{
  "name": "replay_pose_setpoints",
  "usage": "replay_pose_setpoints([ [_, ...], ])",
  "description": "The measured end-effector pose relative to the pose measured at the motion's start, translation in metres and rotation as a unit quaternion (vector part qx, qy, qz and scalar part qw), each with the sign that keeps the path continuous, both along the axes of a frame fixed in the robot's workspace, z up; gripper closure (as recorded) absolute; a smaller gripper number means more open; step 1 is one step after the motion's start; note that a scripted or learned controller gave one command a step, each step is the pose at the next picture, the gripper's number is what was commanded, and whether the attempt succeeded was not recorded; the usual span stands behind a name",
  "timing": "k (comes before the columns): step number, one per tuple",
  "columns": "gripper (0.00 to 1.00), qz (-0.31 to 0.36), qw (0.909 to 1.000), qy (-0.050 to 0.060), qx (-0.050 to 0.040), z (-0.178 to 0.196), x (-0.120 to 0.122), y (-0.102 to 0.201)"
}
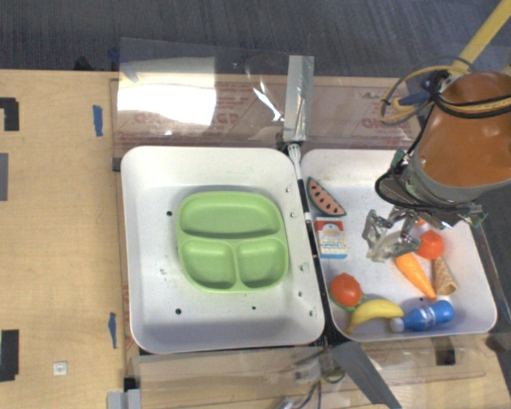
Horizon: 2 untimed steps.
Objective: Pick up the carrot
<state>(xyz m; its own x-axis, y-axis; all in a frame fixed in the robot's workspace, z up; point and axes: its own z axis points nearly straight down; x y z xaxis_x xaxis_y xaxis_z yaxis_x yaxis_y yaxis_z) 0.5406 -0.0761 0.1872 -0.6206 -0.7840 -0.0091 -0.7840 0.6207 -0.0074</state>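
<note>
Your carrot [416, 276] lies in the right bin [485, 301], toward its right side, tilted so that the thick end points up-left and the tip down-right. Touching or nearly touching its upper right is a small orange-red round fruit [430, 245], and just beside its right flank stands a tan ice-cream cone [444, 274] shape, lying roughly parallel to the bin's right wall. Below the carrot's tip you will find a blue bottle [427, 316] lying on its side, with a yellow banana [375, 313] just left of it along the near wall, and a red tomato [346, 290] above the banana's left end.

The gripper [390, 237] sits just up-left of the carrot's thick end, near it but with nothing of the carrot between its fingers. The metal fingers look spread apart, pointing down into the bin floor; the carrot lies outside them. Above the gripper you see the arm's grey wrist and its broad orange band [473, 139], which cover the bin's upper right corner.

Further left in the same bin, near the divider between the two bins, a watermelon slice [325, 198] lies at a slant, and below it a small white carton [331, 238] with a red top.

The left bin [145, 228] holds a green divided plate [232, 239], set about in the middle, with one long compartment at the far side and two smaller ones at the near side.
</note>
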Motion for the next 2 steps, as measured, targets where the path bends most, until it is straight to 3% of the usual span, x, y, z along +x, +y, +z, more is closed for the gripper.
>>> replay_pose_setpoints([
  [1,1.00,0.064,0.9980,0.002,-0.0007,-0.085,-0.029,-0.029],
  [2,1.00,0.133,0.9911,-0.001,-0.0026,0.063,-0.028,0.003],
])
